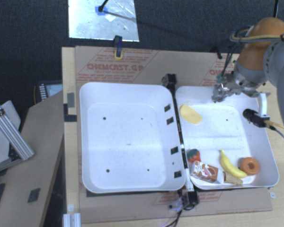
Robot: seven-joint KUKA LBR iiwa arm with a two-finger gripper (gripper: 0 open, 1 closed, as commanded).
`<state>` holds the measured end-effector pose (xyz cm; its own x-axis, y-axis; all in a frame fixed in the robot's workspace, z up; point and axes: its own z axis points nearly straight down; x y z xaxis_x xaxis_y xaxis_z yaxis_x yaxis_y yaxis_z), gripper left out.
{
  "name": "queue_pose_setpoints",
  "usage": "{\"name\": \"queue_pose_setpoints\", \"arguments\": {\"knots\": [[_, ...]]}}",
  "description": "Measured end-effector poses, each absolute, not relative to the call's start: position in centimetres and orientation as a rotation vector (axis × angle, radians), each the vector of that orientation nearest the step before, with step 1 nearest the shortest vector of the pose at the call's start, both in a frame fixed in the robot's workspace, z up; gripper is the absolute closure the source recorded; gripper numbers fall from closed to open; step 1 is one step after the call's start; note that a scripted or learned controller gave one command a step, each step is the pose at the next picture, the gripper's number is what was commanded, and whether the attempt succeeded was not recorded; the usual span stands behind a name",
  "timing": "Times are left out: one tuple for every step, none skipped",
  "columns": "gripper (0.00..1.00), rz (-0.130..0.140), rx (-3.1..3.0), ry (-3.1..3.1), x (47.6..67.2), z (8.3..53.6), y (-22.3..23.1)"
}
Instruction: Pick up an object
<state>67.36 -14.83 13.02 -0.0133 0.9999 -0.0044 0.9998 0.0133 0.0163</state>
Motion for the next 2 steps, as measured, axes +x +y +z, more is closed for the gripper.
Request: {"name": "queue_pose_setpoints", "arguments": {"knots": [[1.0,0.017,2.193,2.225,67.5,14.1,-14.8],[1.0,0.019,2.189,2.225,67.6,15.3,-14.9]]}}
